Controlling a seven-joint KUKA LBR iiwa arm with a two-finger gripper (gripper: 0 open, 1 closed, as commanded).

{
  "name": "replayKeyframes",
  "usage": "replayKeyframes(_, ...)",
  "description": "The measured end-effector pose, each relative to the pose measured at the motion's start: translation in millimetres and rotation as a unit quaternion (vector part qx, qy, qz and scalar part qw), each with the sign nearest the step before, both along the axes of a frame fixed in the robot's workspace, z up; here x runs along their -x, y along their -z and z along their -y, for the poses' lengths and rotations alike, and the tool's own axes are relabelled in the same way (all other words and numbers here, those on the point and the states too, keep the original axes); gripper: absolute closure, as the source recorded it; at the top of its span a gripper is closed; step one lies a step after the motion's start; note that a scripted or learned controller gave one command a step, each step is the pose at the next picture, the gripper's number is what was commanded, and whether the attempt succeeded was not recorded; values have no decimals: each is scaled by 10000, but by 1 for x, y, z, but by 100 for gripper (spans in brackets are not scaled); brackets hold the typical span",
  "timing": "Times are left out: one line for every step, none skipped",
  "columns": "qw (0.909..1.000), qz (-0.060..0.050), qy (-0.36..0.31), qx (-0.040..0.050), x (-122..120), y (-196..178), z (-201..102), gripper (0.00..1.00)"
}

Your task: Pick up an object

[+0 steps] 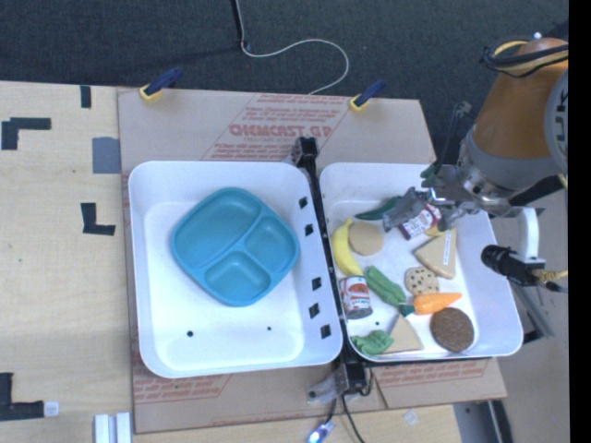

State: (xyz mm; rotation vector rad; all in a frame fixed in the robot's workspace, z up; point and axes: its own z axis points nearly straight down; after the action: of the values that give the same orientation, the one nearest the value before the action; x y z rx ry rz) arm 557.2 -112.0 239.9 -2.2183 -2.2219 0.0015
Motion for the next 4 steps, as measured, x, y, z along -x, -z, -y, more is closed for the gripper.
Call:
replayKeyframes(10000,-15,-11,-10,58,-17,-42,0)
replayKeyframes(10000,34,-37,-5,73,-86,-105,0)
replayKeyframes(10000,-2,-8,3,73,-92,-102,100)
replayKeyframes(10000,41,-51,-12,73,-163,-184,100)
